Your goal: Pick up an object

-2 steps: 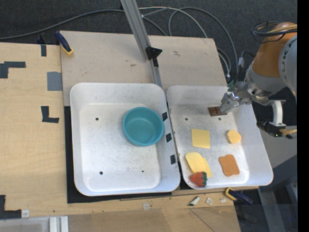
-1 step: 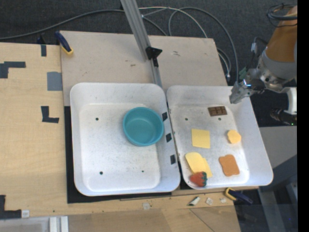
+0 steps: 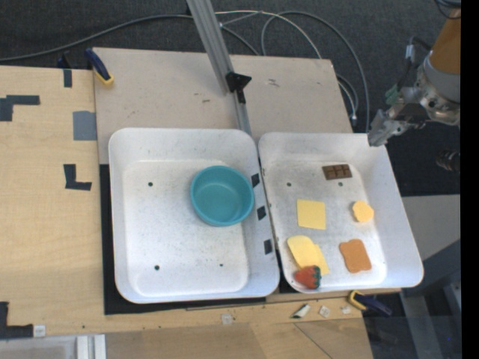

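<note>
Robot lab: taped plywood bench (image 3: 45,223), loose cables (image 3: 299,21), white bins (image 3: 131,152)

Teal bowl (image 3: 221,194) in left bin (image 3: 135,275), food pieces (one chocolate (image 3: 336,172)) in right bin (image 3: 397,200); pincer (image 3: 379,132) beside it

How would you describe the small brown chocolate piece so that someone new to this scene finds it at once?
Look at the right shallow white bin, the one without the round teal bowl. Near its far edge lies a small dark brown rectangular chocolate piece, above the flat yellow square slice. It is the only dark, grooved item; its neighbours are yellow, orange or red.
</note>
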You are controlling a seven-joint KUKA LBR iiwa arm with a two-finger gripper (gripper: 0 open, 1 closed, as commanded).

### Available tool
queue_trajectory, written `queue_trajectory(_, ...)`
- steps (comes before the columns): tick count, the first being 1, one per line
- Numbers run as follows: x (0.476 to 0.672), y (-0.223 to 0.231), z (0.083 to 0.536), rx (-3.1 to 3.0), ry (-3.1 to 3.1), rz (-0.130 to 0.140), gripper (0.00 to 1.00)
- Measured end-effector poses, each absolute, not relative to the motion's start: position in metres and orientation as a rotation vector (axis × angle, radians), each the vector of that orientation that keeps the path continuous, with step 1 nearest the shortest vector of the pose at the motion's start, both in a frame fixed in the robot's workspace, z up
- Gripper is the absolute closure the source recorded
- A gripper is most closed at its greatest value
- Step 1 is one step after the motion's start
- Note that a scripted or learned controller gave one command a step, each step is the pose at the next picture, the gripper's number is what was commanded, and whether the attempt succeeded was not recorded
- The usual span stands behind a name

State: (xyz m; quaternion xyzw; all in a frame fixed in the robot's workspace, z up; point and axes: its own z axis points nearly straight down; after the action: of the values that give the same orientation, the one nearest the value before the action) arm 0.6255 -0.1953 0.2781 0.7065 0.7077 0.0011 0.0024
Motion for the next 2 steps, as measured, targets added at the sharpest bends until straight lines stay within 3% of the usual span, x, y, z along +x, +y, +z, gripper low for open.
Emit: queue_trajectory(2, 0.65, -0.094, 0.271, 2.216, 2.229, 0.0, 1.0)
